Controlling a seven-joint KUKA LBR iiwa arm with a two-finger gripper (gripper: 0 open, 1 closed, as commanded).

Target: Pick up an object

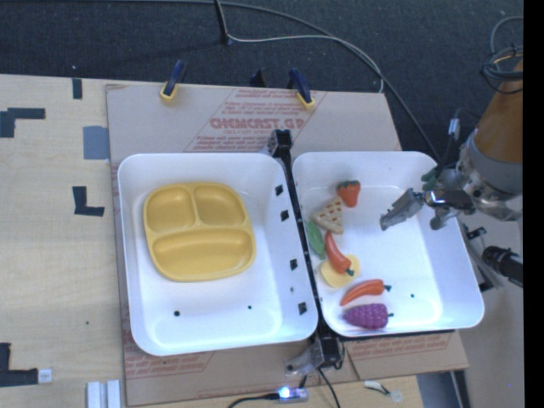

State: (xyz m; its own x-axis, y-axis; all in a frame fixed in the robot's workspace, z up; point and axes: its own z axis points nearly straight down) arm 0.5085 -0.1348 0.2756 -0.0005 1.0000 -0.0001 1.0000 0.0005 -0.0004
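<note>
Here the tabletop [51, 228] spreads widest, pale wood with dark tape marks, reaching far to the left of the claw. On it lies a sheet of brown cardboard [246, 126] with red print, held at its far edge by two blue-and-yellow clamps [172, 82] well up and left of the claw. Two shallow white bins sit side by side on the cardboard: the left bin [204, 321] is well apart from the claw, while the right bin [442, 304] lies directly under it. The arm [501, 143], grey with an orange band, enters from the right and ends in the claw [401, 212], which hovers over the bare white floor in the right bin's upper middle; whether its fingers are spread or closed cannot be told from this slant, and nothing shows between them. A yellow divided plate [200, 230] rests in the left bin, far left of the claw. The toy foods cluster in the right bin's left half, all left of the claw and apart from it: a purple grape bunch [367, 316] and an orange-red pepper [363, 291] below and left, a red chili [337, 254] on a yellow piece [327, 272], a green piece [315, 239], a tan wedge [330, 217] nearly level with the claw, and a strawberry [348, 193] slightly above, nearest.
</note>
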